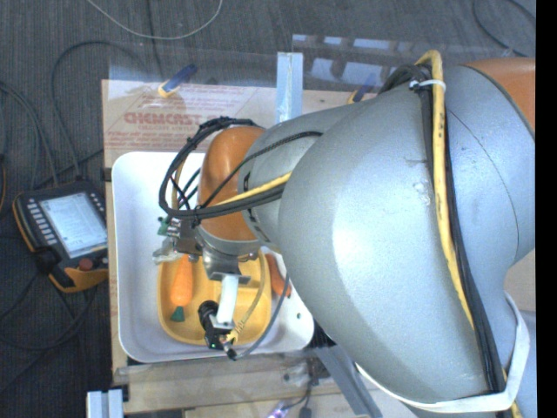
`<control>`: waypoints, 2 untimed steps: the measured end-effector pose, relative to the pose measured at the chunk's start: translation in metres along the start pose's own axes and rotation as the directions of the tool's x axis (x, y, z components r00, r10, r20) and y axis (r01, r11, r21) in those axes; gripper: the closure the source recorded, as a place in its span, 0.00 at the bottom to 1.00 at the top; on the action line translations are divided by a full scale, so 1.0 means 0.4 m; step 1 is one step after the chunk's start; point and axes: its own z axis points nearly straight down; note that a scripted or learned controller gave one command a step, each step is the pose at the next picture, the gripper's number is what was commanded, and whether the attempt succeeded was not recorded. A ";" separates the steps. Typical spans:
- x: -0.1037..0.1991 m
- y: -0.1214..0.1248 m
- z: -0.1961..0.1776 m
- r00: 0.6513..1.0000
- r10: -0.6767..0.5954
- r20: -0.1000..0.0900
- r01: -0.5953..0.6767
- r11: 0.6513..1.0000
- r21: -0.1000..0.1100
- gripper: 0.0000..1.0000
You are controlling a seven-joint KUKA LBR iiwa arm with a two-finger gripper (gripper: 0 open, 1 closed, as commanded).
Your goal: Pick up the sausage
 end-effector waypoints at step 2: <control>-0.011 0.020 0.003 0.968 0.249 -0.017 -0.249 0.969 -0.008 0.00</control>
